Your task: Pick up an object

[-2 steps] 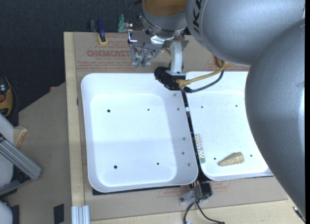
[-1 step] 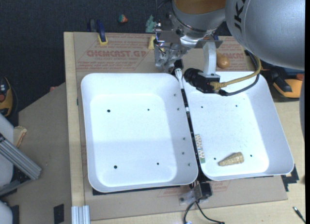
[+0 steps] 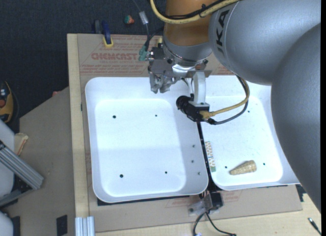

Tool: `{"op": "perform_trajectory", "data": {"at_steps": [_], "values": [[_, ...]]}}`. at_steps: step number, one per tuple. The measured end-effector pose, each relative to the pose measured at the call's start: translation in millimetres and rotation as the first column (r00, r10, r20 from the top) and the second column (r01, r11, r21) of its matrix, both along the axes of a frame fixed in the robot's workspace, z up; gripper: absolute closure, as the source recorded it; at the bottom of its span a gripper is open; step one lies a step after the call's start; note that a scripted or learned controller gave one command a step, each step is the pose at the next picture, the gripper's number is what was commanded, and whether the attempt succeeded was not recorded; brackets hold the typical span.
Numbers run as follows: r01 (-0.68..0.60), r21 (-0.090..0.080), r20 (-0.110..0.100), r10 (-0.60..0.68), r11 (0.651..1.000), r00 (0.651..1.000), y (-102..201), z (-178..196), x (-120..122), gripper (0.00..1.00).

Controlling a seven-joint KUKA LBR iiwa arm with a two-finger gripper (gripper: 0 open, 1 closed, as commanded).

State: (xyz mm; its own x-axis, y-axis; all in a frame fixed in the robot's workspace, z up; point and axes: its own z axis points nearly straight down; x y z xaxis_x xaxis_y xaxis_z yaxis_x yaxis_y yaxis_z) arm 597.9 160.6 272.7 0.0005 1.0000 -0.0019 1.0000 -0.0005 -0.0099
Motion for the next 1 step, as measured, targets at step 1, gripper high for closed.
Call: {"op": "perform_trajectory", "data": {"at_steps": [1], "values": [[-0.006,0.006,0.021,0.005,1.000,1.000,47.7,73.6,43.0,1.00]]}}
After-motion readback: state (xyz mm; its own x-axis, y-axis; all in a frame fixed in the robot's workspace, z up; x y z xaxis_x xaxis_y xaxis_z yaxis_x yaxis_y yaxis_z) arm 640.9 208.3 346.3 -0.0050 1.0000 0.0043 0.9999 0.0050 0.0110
